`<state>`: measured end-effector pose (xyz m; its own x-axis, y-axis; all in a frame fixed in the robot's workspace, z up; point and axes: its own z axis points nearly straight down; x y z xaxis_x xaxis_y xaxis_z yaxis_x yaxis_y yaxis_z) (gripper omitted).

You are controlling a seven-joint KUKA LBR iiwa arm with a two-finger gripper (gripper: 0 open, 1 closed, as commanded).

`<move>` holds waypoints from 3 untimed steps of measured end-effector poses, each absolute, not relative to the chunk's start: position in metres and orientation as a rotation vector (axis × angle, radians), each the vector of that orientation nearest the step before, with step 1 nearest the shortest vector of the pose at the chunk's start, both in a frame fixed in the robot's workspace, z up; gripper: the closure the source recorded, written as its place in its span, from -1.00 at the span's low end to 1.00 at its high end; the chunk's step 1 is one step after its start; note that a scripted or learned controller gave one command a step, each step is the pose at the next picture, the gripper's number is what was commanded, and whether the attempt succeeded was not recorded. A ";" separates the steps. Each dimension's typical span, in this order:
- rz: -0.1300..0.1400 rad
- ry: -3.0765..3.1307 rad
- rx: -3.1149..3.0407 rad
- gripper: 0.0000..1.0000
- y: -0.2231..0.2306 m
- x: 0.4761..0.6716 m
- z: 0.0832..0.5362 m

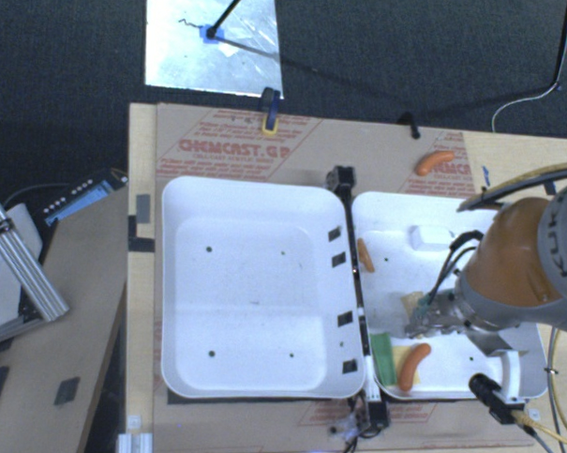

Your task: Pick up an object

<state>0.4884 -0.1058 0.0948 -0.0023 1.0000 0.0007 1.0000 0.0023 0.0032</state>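
Grey arm w/ orange band reaches into right white plastic bin (pixel 396 226); two-finger gripper (pixel 423 318) is low over yellowish item, grip state can't be told. Orange sausage-shaped toy (pixel 412 364) lies just near of it, beside green block (pixel 382 352). Nothing lifted yet; pick remains.

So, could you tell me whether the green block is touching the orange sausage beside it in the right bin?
Cannot tell. In the camera view the green block and orange sausage lie very close, with something yellowish between them; no clear contact or gap.
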 end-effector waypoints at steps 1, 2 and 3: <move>0.020 2.217 2.202 1.00 -0.095 0.489 0.397; -0.001 2.237 2.211 1.00 -0.019 0.498 0.316; 0.002 2.231 2.212 1.00 0.017 0.487 0.313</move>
